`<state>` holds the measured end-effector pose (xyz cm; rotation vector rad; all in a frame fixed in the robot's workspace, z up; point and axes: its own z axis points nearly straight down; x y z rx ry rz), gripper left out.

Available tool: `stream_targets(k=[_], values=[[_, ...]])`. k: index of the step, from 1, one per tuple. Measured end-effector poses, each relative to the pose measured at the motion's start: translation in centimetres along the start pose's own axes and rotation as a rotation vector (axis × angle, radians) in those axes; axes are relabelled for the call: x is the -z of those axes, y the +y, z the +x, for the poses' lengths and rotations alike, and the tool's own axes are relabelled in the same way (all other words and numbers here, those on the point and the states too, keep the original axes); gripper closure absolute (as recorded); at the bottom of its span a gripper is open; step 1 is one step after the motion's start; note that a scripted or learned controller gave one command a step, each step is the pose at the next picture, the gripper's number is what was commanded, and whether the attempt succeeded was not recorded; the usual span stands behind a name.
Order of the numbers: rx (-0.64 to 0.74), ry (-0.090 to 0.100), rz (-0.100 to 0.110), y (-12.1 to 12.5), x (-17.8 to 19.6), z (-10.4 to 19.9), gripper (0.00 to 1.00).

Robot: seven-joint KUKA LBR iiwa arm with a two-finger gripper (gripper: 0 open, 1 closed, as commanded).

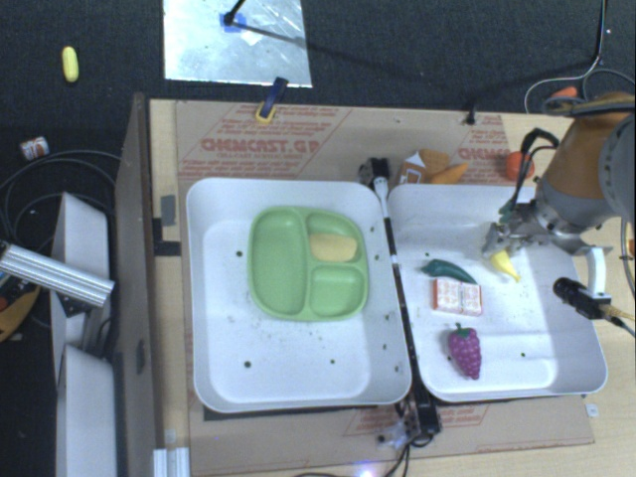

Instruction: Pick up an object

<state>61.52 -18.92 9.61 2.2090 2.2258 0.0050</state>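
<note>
Hand (502, 249) low over a small yellow piece (508, 264) in the right bin (571, 361).
The yellow piece lies near the bin's upper right, just below the hand; whether the hand is wide, narrow or gripping, I cannot tell. It looks like a light, hard, smooth plastic toy, likely slippery: best pinched across its narrow middle.
</note>
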Motion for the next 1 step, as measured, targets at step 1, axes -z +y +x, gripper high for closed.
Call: stream_targets(k=[1], values=[[0.009,0.006,-0.006,1.69,9.52,11.75,1.00]])
